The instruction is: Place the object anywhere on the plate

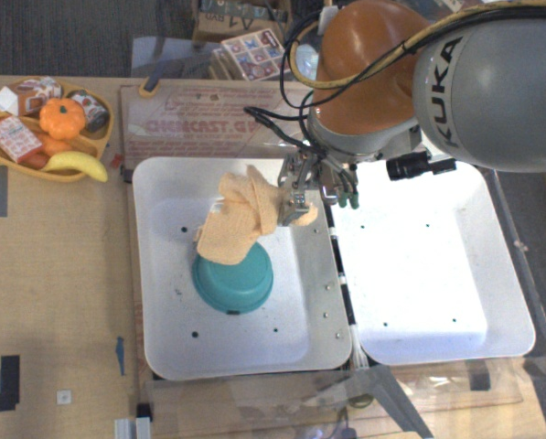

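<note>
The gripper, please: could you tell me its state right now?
Gripper: shut on the yellow cloth, which drapes over the teal plate.

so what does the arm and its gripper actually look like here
The arm is a thick, rounded grey body with black KUKA lettering on its side. Above the wrist sits a glossy orange dome-shaped band. Yellow and black cables loop over the orange part. Below it, the gripper is a small metallic assembly, with green-tipped fittings beside it.
</note>
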{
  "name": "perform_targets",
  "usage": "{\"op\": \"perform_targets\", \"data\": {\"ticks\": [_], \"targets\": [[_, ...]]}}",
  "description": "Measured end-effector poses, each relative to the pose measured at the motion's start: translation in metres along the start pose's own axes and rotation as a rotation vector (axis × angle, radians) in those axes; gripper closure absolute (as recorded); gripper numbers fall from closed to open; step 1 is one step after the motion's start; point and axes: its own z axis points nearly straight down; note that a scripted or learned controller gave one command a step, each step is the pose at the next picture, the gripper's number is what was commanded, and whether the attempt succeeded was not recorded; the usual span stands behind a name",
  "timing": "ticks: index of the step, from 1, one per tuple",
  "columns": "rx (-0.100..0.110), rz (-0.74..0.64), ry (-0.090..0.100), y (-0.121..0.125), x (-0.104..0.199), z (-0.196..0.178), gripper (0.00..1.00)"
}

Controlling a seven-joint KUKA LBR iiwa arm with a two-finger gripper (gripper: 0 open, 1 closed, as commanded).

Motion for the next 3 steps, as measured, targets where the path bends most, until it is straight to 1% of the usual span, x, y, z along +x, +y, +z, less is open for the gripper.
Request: {"op": "perform_targets", "data": {"ticks": [1,2,3], "targets": [[0.0,-0.005,0.001,0.051,-0.025,0.007,1.0],[-0.001,-0.004,0.0,0.094,-0.043,-0.004,1.0],[-0.001,-0.004,-0.001,0.094,-0.043,-0.005,0.0]]}}
